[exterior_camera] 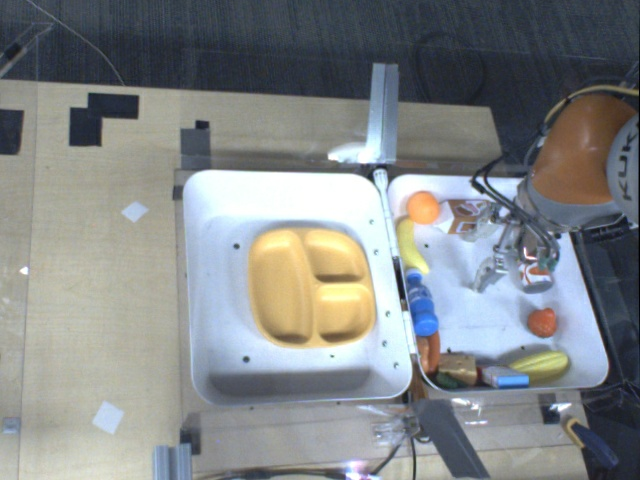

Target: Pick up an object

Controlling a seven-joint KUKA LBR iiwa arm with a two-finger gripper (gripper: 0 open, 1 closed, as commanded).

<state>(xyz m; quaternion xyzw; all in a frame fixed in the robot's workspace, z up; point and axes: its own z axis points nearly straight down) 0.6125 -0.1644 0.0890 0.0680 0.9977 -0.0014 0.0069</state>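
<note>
bare bin floor (465,313) lies left of and below the fingers (490,273); red ball (542,321) sits below-right, orange (423,208) upper-left.

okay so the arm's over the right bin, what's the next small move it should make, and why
Probably lower straight down and re-aim first. The gripper hangs over bare floor of the right bin, with nothing between it and the floor. The nearest item, a small red-and-white object, sits just to its right, so shifting toward it seems sensible.

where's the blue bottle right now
In the camera view, the blue bottle lies in the right bin against its left wall, between the yellow banana above and the carrot below.
</note>
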